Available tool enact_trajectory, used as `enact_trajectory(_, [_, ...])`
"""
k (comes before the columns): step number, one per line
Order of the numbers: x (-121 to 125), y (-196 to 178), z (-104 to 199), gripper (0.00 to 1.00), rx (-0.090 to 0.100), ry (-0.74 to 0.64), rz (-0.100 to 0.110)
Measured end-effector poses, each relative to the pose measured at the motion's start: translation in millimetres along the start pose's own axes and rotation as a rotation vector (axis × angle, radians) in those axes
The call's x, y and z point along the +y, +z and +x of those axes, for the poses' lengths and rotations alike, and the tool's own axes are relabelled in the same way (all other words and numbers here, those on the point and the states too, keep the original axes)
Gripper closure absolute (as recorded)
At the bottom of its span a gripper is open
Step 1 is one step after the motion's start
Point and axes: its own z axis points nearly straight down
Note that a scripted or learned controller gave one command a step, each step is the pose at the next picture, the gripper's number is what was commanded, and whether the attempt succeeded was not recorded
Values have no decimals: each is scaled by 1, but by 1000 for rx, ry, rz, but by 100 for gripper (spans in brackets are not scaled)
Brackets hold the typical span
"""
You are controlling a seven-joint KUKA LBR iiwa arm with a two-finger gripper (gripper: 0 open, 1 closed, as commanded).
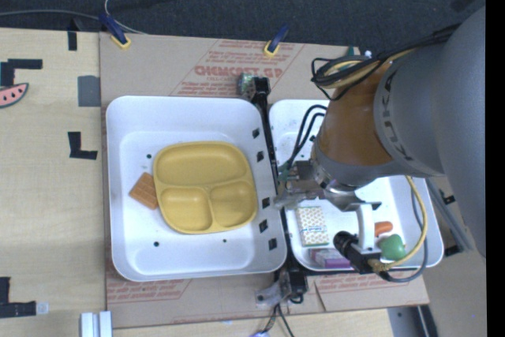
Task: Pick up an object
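Camera view: arm reaches in from the right, its orange-banded wrist hanging over the right bin [417, 211] and covering most of it. Jaws [293, 187] low near that bin's left wall, beside the divider between bins; cannot tell how far open they are or whether they grip anything, since the wrist body blocks them. Candidate objects in the right bin: patterned white card or packet [312, 225], green ball-like item [393, 247], small orange piece [383, 229], purple item [330, 256] at the bottom edge, all close together. Left bin [126, 122] holds a yellow divided tray [207, 187] with a tan wafer-like piece [144, 189] tucked against its left side. Risks, as I judge them: jaws so near the wall could strike it or close on nothing; the flat card offers little to pinch; the round green item may roll away; loose cables around the wrist could snag.
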Motion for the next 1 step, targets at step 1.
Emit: enact_trajectory(1, [0, 0, -1, 0, -1, 1, 1])
